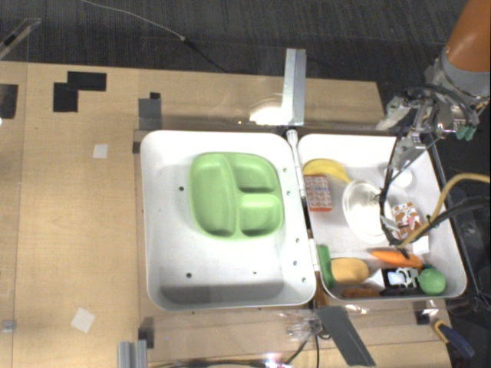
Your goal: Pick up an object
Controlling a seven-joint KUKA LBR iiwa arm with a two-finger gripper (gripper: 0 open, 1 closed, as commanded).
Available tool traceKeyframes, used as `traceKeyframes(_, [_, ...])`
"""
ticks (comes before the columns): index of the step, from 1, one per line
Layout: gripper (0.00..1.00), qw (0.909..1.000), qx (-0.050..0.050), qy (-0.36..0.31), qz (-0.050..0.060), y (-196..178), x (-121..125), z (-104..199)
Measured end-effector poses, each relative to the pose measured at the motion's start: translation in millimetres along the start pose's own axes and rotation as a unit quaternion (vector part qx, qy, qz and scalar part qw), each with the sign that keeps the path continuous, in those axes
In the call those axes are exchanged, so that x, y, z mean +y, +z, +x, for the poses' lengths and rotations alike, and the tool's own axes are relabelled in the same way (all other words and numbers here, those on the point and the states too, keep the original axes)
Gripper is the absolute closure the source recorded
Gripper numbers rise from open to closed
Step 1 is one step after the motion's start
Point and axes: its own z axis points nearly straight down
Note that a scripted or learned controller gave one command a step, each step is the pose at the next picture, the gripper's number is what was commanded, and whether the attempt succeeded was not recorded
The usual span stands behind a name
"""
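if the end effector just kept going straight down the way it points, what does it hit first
Most likely the clear plastic cup in the right bin, or the small printed packet beside it: the end effector points down between the two. Depth is hard to judge from this slanted view.

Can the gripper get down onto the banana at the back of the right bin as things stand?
Probably yes. The banana lies bare from above near the right bin's back left corner. A small box touches its front and the bin's divider wall is close, so finger room looks tight. The gripper is farther right.
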Motion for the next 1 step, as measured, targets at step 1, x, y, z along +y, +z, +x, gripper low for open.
traceKeyframes(1, [0.00, 0.9975, -0.005, 0.071, 0.001, 126.1, -12.8, 87.4])
